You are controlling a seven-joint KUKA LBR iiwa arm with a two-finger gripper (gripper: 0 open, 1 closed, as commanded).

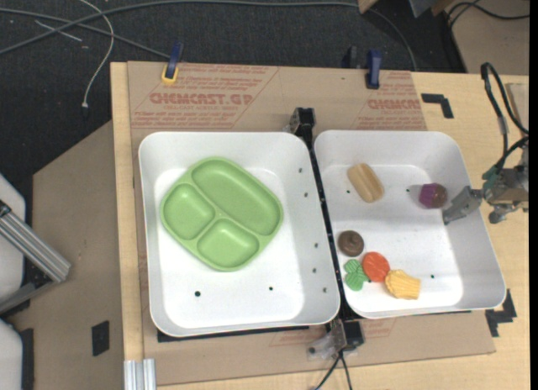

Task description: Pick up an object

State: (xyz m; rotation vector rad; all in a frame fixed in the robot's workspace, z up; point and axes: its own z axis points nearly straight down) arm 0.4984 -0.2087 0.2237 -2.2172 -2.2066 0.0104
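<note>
1. Nearest us, a yellow toy [403,284] lies at the right bin's [471,292] 6 o'clock, long axis running 10 to 4.
2. Orange piece [375,265] touching it, green piece [356,275] beside.
3. Tool [467,203] at 3 o'clock, near the purple ball [433,196]; its opening I cannot tell.
4. Tan roll [366,182] points 11 to 5.

Two bins [160,212], one plate [222,212], five toys [366,182]

Bright, even overhead light washes the two white bins [382,146] nearly shadowless, while the picture stays slightly soft and grainy throughout.
</note>
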